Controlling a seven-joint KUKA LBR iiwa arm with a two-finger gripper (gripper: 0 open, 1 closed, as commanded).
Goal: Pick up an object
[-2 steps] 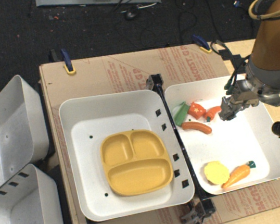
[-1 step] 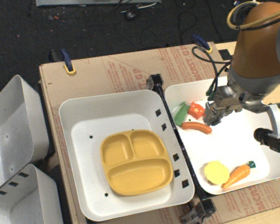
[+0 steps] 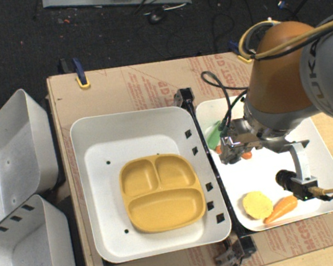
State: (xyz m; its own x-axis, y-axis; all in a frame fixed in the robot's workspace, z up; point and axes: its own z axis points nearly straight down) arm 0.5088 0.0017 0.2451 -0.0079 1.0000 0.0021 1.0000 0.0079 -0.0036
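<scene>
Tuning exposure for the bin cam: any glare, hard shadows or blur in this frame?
Camera view: sharp throughout, no motion blur; the left bin is bright but keeps detail; soft shadow rings the yellow tray; the arm shades the right bin; a mild sheen sits on the arm's orange band.

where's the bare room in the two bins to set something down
Left bin: a bare white border rings the yellow divided tray, widest along its far and left sides. Right bin: crowded, with the arm over its far half and the yellow piece and carrot near. A bare patch lies mid-floor.
</scene>
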